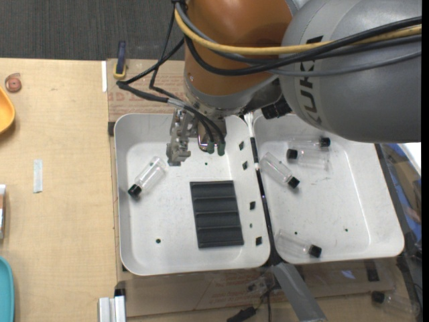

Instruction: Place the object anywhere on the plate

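The gripper (178,154) hangs over the upper middle of the left bin (134,247), fingers pointing down; whether they are parted or closed cannot be read from this angle, and nothing is visibly held between them. The likeliest task object, a clear vial with a black cap (145,178), lies on the bin floor just down and to the left of the gripper, apart from it. Its long axis runs diagonally, cap end toward the bin's lower left, open end toward the gripper. The black ribbed plate (216,213) lies flat in the same bin, down and to the right of the gripper, near but not touching the vial. Judged from this layout, the coming move requires a short offset down-left, with the fingers set across the vial's diagonal axis.
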Controlling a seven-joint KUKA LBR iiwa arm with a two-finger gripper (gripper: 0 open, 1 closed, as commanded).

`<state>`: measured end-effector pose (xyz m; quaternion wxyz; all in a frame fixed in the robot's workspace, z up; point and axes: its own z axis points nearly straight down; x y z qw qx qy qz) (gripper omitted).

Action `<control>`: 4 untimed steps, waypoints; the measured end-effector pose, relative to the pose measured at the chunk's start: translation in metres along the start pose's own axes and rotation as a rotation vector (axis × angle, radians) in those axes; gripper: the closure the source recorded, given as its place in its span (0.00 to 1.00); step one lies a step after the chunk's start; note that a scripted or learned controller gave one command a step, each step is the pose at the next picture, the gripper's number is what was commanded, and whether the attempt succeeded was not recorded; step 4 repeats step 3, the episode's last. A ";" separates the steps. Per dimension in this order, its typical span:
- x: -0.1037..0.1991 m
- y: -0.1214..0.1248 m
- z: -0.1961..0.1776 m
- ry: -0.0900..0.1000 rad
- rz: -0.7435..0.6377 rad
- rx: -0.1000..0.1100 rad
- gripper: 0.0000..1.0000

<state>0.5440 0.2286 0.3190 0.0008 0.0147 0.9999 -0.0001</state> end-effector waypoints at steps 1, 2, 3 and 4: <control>-0.061 -0.002 0.151 0.000 -0.323 -0.002 1.00; -0.084 0.002 0.045 -0.003 -0.340 -0.002 1.00; -0.020 0.000 0.002 -0.001 -0.534 -0.002 1.00; -0.020 0.000 0.002 -0.001 -0.534 -0.002 1.00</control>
